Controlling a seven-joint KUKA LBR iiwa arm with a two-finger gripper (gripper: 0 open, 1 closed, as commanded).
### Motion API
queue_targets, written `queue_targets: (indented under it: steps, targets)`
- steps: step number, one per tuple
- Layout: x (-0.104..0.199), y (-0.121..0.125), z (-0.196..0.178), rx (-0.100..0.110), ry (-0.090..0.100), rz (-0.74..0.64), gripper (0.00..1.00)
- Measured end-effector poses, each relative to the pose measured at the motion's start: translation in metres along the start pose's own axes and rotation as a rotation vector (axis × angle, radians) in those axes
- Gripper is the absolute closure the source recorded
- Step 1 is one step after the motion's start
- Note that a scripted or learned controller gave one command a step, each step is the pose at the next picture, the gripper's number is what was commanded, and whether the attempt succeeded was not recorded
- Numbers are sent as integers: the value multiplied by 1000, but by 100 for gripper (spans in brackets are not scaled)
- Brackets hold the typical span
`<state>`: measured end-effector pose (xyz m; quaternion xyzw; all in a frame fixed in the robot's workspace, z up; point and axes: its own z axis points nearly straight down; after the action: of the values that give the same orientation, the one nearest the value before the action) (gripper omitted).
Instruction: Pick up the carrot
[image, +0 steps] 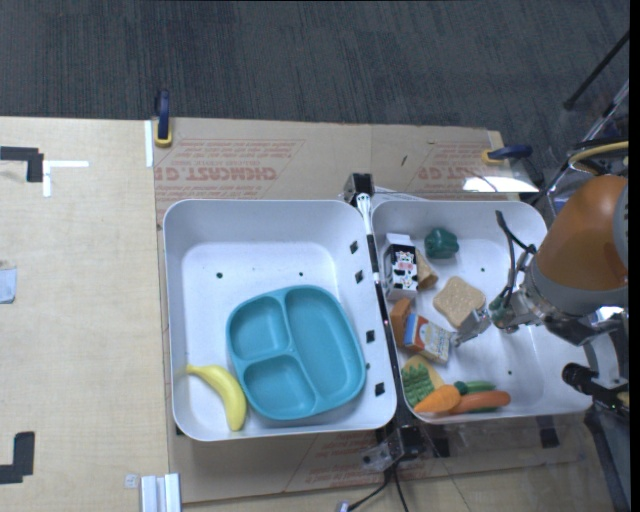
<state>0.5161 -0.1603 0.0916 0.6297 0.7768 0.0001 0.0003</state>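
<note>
Two white bins share the bench; over the right bin (520, 395) the gripper (472, 327) hangs beside the bread (459, 300), finger state unclear, while the carrot (482, 401) lies along the near wall

A robotics lab: clamped cardboard bench (260, 165), two white bins (190, 300), dark carpet (300, 60).

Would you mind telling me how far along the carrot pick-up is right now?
Done: the arm has reached into the right bin, and the gripper hovers near the bread slice. In hand: nothing visible. Left: the carrot lies at the bin's near edge, untouched, so approach, grasp and lift remain.
</note>
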Motion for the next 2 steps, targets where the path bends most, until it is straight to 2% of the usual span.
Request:
queue_targets:
  steps: [1, 2]
  targets:
    - [36, 87, 0, 2, -2, 225, 0]
    - [58, 43, 0, 4, 0, 166, 0]
